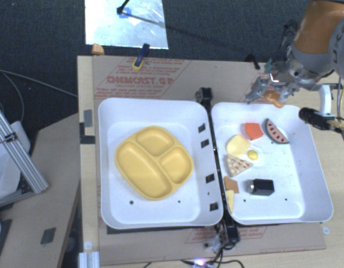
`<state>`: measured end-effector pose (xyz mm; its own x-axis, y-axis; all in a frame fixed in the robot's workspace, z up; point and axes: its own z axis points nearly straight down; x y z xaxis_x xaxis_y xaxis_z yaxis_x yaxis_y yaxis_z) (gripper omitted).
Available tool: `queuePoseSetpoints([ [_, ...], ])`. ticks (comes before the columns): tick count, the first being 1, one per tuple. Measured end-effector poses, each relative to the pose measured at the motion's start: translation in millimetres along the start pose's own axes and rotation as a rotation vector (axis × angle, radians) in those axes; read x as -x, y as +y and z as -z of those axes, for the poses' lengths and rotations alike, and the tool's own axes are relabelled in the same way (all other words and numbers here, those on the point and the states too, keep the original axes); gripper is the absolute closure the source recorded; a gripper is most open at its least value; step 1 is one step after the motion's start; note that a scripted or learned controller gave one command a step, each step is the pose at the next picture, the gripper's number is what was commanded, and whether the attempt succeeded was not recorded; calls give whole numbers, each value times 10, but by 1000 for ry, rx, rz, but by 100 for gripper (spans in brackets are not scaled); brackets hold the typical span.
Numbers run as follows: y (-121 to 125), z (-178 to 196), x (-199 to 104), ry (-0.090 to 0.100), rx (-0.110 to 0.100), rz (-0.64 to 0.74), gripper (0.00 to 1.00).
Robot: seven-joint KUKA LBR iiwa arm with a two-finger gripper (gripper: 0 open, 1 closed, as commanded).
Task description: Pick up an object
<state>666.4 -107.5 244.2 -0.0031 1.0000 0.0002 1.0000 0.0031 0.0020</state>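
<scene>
The arm (pixel 322 21) leaves our view at the right edge; an orange thing (pixel 274 97) beneath the gripper (pixel 265 88) is perhaps half hidden.

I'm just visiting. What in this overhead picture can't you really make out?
- The pincer: blurred and small at the right bin's far rim, so open or shut is unclear.
- An orange thing just under it: too blurred to tell whether it is held.
- The arm: cut off by the top and right edges.
- The tan piece by the divider: too small to identify.
</scene>
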Motion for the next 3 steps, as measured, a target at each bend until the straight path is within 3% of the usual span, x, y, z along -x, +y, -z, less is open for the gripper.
queuePoseSetpoints([
  [1,-744,-1522,94,3,-19,-5,0],
  [2,-1569,-555,-573,4,-3,4,0],
  [3,-1821,-1063,152,-2,-5,-10,0],
])
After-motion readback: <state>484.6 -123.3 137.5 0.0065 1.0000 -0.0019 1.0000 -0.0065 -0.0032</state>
